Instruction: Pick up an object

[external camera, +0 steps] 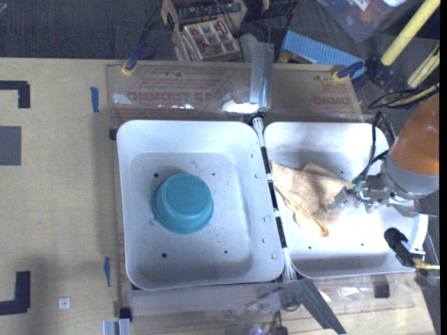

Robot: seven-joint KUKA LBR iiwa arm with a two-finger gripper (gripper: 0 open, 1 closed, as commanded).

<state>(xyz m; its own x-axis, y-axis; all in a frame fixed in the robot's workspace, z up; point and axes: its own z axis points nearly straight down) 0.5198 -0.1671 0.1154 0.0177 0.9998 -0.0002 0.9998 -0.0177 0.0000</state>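
Cloth: a tan cloth lies crumpled in the right bin, against its left wall, one narrow end trailing toward the bin's middle.
Gripper: the gripper sits low at the cloth's right edge; whether it is open or closed, or has any fabric, cannot be told.
Arm: the orange band and grey wrist overhang the right bin's right side, cut off by the frame edge.
Left bin: the left bin holds a teal bowl, upside down, well apart from the cloth.
Surroundings: cardboard sheets lie behind both bins; blue tape marks dot the bench.
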